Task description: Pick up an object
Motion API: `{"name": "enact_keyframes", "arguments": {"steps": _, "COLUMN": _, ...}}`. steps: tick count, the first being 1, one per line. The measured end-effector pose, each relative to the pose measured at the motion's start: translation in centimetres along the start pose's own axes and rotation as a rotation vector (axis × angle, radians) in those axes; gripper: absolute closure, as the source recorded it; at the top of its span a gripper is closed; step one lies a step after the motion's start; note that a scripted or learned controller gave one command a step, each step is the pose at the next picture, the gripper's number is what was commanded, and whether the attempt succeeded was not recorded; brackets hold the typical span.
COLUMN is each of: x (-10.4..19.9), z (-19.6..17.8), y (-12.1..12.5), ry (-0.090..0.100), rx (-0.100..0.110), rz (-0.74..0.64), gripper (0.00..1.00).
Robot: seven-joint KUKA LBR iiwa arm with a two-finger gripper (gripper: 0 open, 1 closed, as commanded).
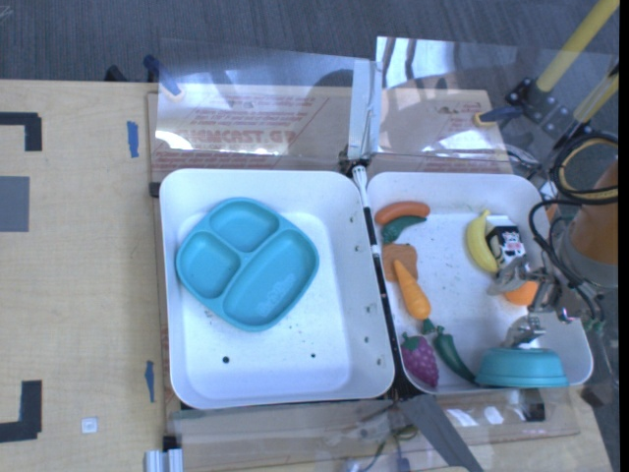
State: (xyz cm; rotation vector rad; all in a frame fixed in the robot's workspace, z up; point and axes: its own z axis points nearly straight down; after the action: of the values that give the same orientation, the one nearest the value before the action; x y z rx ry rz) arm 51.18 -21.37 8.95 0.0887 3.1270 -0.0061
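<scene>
Lowest in the frame, at the bottom edge of the right bin (pixel 462 190), sits an upturned teal bowl (pixel 521 368), with a purple toy fruit (pixel 421 360) and a dark green pepper (pixel 452 354) just to its left. Above them, along the bin's left side, lie an orange carrot (pixel 414 288), a brown piece (pixel 399 257) touching its upper end, and near the top an orange sausage-shaped toy (pixel 403 210) with a dark green piece (pixel 397 227) under it. A yellow banana (pixel 480 243) lies toward the upper right of that bin, with a small white and black item (pixel 507 245) just beside it and a small orange piece (pixel 524 292) below.

Over the right part of this bin the gripper (pixel 536 308) hangs low, between the orange piece and the teal bowl; whether it is spread or pressed together I cannot tell, since cables and metal parts clutter that spot. Nothing is visibly pinched, so I judge the pick not yet done: every toy appears to rest on the bin floor, and choosing, closing on and lifting one is all left.

Filling the middle of the frame, the left bin (pixel 324 362) holds a blue divided plate (pixel 248 263). Behind both bins, clear plastic sheets (pixel 256 106) cover cardboard with faint reddish printing, too blurred to read. No other writing or brand is legible on the table (pixel 69 293).
</scene>
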Motion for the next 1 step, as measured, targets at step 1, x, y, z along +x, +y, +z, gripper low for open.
{"name": "enact_keyframes", "arguments": {"steps": 1, "x": -5.32, "z": 0.11, "y": 3.01, "ry": 0.003, "rx": -0.003, "rz": -0.069, "gripper": 0.00}}
